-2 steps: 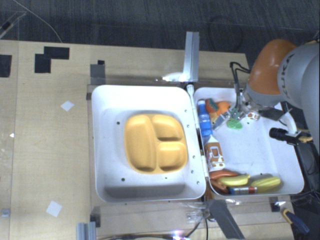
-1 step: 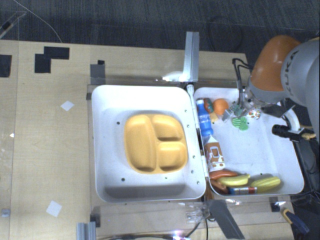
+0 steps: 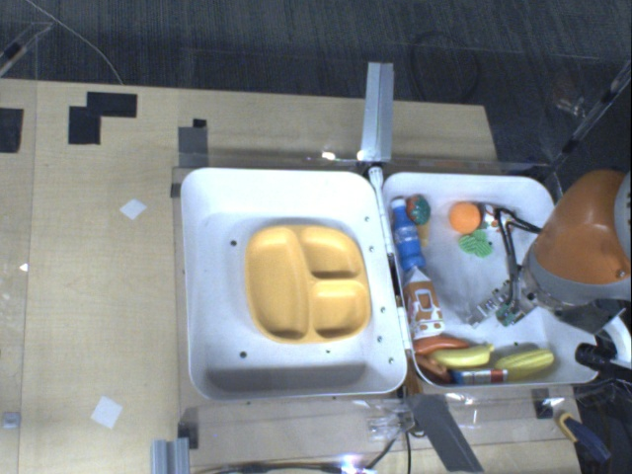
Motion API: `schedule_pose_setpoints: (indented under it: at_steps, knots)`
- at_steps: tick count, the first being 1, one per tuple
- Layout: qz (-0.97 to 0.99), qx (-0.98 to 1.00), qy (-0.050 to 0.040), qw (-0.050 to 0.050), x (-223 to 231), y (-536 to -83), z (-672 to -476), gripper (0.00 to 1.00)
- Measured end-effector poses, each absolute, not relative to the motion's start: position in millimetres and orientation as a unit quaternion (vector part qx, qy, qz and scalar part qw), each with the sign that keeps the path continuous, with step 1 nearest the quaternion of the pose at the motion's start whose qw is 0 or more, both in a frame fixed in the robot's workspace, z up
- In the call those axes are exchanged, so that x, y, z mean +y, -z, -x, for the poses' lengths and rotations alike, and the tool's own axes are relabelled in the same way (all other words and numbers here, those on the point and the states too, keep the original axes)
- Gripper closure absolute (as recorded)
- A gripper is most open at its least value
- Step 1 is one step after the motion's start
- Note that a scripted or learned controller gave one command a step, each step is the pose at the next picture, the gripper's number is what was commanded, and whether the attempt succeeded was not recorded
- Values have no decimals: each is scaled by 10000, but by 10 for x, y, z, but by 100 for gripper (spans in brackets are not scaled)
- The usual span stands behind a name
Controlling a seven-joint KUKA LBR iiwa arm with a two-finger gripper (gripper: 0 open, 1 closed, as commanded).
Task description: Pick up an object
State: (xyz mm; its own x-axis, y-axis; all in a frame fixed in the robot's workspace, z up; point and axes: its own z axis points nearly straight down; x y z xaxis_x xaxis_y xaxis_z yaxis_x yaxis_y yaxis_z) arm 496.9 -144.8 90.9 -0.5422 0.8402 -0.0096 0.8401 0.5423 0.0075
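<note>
Here the grey arm with its orange band reaches in from the right over the right bin, and the gripper hangs low near the bin's middle; whether it is open or closed, I cannot tell, and nothing shows plainly between its tips. Along that bin's left wall lies a bottle with a blue top and an orange-and-white label whose writing is too small to read. At the near edge lie two yellow bananas beside a red piece. Toward the far side sit an orange ball and a green item. The left bin holds a yellow divided tray. Both bins rest on the tabletop.
</note>
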Motion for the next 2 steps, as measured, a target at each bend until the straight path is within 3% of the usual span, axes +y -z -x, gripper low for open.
schedule_pose_setpoints:
  at_steps: [1, 2]
  knots:
    - [-4780, 8783, -19, 95, -1443, -903, -4991, 0]
    - [-5072, 8618, -15, 45, -1622, -1092, -5687, 0]
